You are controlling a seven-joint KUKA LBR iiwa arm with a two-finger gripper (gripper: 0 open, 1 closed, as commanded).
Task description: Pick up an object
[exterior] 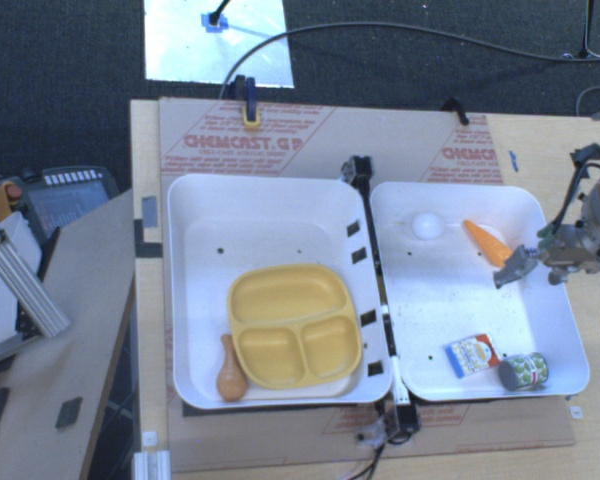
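Note:
The right bin (440, 298) holds an orange carrot (487, 241), a white egg (427, 226), a small red and blue carton (472, 355) and a green can (523, 371) lying on its side. My gripper (529, 276) hangs over the bin's right side, just right of and below the carrot's near end. Its fingers are spread open and nothing sits between them. The carton and can lie nearer the front edge, apart from the gripper.
The left bin (200, 268) carries a yellow divided plate (295, 325) and a tan wooden spoon-like piece (230, 373) at its front left. A black divider strip (372, 268) runs between the bins. Cables cross the dark floor behind the bench.

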